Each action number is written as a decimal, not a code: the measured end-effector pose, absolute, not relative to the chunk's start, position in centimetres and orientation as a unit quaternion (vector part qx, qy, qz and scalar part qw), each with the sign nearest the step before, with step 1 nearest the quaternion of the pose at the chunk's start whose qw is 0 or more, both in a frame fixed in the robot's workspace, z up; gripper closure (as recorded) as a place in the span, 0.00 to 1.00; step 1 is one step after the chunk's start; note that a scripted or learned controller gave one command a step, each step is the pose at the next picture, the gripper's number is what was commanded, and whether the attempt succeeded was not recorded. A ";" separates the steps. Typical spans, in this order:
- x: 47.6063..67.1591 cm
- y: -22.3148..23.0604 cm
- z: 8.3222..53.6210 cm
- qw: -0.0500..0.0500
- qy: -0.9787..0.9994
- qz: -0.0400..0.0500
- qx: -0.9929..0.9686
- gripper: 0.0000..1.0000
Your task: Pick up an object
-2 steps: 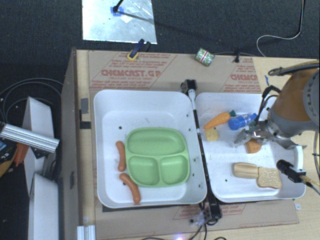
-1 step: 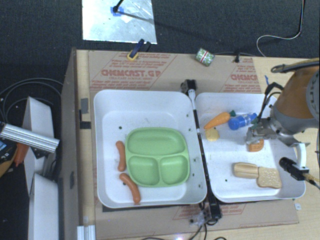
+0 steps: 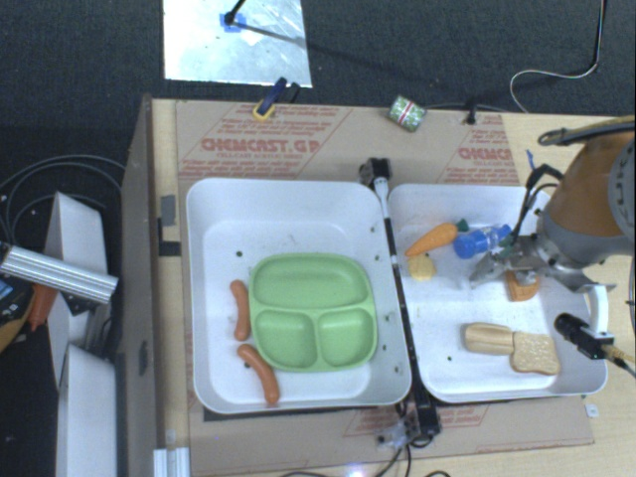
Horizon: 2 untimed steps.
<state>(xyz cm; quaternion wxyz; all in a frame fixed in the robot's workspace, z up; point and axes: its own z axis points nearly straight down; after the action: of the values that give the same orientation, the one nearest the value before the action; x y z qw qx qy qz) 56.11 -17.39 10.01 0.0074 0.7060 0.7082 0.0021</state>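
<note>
My gripper [image 3: 496,264] hangs low in the right bin [image 3: 437,371], near its back right part. Just left of it lie a blue object [image 3: 471,243] and an orange carrot [image 3: 432,238]. A small orange-brown item [image 3: 521,287] sits right beside the gripper, on its near side. A yellow chunk [image 3: 421,266] rests by the bin's left wall. A bread roll [image 3: 487,339] and a toast slice [image 3: 535,354] lie toward the bin's front. Nothing can be seen held in the gripper.
The left bin [image 3: 214,266] holds a green divided plate [image 3: 313,311] and two sausages [image 3: 239,309] [image 3: 260,374] on the plate's left side. The arm [image 3: 596,207] stretches in over the right bin's right edge. A small green can [image 3: 406,112] lies behind the bins.
</note>
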 end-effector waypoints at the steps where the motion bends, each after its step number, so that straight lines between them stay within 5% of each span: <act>1: 61.5 -11.9 9.5 0.001 0.709 0.002 0.706 0.00; 2: 65.8 -11.8 7.9 -0.022 0.703 -0.016 0.711 0.00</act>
<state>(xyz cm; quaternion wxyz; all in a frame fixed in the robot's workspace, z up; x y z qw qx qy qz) 65.77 -11.79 7.90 -0.0218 0.7110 0.7027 -0.0160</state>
